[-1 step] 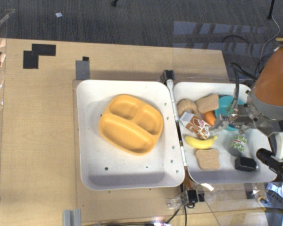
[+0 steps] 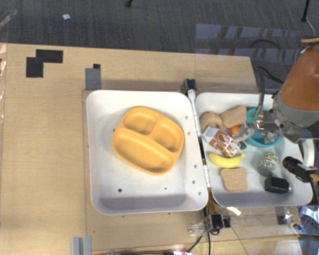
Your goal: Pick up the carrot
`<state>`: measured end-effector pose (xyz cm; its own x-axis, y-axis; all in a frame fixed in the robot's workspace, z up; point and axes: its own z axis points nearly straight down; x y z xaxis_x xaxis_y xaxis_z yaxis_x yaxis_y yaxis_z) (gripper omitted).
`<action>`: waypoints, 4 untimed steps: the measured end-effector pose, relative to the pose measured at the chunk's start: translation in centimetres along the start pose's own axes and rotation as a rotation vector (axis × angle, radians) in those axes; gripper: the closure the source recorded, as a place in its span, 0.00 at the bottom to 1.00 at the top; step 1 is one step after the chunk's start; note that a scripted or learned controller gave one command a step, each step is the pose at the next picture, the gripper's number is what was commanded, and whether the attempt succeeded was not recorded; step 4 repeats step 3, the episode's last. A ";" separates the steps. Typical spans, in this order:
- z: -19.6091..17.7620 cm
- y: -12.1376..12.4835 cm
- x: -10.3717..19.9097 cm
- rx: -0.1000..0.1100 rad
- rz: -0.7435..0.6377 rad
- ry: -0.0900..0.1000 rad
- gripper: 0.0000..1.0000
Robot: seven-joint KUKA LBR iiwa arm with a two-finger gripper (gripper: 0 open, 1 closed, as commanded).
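Observation:
The carrot shows as a small orange piece in the right bin. It lies between a tan bread slice and a printed snack packet, which partly cover it. My gripper hangs low over the bin just right of the carrot, above the left edge of a teal bowl. Nothing is visibly held in it.
The right bin also holds a croissant, a banana, a toast slice, a green and white can and a small black block. The left bin holds a yellow divided plate.

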<state>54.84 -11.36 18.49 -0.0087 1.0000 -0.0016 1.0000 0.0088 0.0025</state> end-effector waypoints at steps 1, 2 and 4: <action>5.5 5.8 2.5 0.001 -0.006 0.002 0.00; 9.8 4.7 -3.0 -0.006 0.408 0.002 0.00; 8.1 5.4 -2.3 -0.016 0.395 0.012 1.00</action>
